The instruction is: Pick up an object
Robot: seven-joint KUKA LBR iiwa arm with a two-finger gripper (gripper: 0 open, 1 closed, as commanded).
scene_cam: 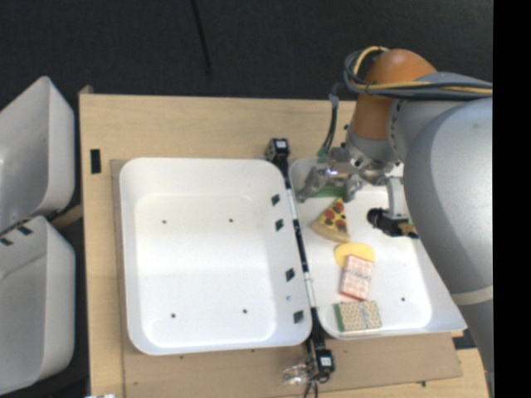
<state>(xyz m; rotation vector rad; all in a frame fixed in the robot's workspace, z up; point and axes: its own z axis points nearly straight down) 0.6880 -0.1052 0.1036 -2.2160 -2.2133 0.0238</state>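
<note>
Hanging low over the far left corner of the right bin, the gripper blends into its own grey body from this angle, so I cannot tell whether it is apart or together; nothing shows clamped in it. The nearest candidate is the pizza slice, lying flat just beside the gripper on the near side, close to the rim shared with the left bin. To take it well, I judge the gripper should centre over the wedge, close across its narrower width and go right down to the bin floor, since a flat piece gives little to bite. The shared rim crowds the left side, so the open right gives better clearance. Nearer the camera lie 3 more pieces in a row: a yellow block, a pink patterned box touching it, and a green-edged box near the front wall. The counter frames both bins.
</note>
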